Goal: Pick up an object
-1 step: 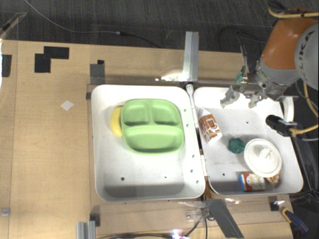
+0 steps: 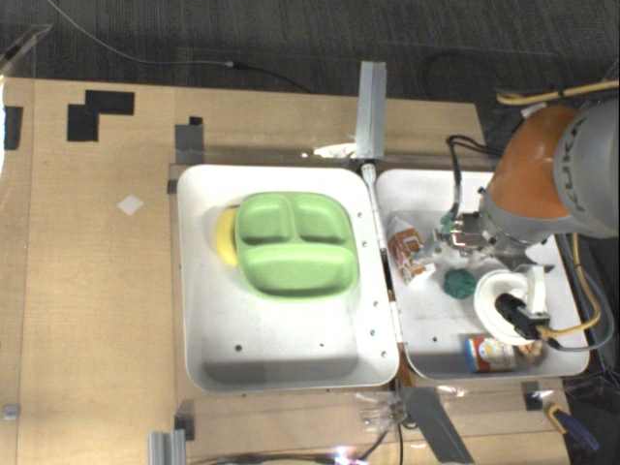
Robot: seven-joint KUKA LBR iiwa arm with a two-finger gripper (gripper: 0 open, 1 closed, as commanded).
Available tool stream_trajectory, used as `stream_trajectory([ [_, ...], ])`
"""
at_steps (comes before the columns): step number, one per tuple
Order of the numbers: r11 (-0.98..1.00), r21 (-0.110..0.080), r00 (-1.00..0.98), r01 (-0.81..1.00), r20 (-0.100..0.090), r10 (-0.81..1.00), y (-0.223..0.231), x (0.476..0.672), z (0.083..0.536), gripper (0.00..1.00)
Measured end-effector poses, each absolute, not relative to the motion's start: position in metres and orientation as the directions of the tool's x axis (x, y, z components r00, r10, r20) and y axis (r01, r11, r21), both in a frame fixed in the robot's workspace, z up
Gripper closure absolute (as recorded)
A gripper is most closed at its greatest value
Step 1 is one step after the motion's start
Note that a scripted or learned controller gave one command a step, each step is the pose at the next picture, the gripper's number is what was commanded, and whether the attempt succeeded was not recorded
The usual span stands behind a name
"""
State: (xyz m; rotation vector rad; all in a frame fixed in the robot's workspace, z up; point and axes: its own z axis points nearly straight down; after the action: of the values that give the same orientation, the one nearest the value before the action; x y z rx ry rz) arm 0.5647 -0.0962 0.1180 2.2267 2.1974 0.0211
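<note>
The gripper (image 2: pixel 463 232) sits low in the right bin (image 2: pixel 426 347); how wide it is spread cannot be made out, nor whether it grips anything. A crumpled snack wrapper (image 2: pixel 407 253) lies beside it, a teal object (image 2: pixel 459 283) just below. A green divided plate (image 2: pixel 294 243) fills the left bin (image 2: pixel 208 327).

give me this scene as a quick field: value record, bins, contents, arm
left bin: green divided plate, on a yellow object showing at its left edge
right bin: brown snack packet, dark green lump, small can on its side
arm: over right bin
gripper: near packet, nothing seen held
</note>
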Motion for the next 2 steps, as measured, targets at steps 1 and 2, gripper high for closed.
stream_trajectory([
  [1,0.159,0.062,-0.158,0.985,-0.008,0.987,-0.130,0.545,0.111,0.00],
  [2,0.282,0.068,-0.281,0.957,-0.025,0.959,-0.138,0.531,0.111,0.00],
])
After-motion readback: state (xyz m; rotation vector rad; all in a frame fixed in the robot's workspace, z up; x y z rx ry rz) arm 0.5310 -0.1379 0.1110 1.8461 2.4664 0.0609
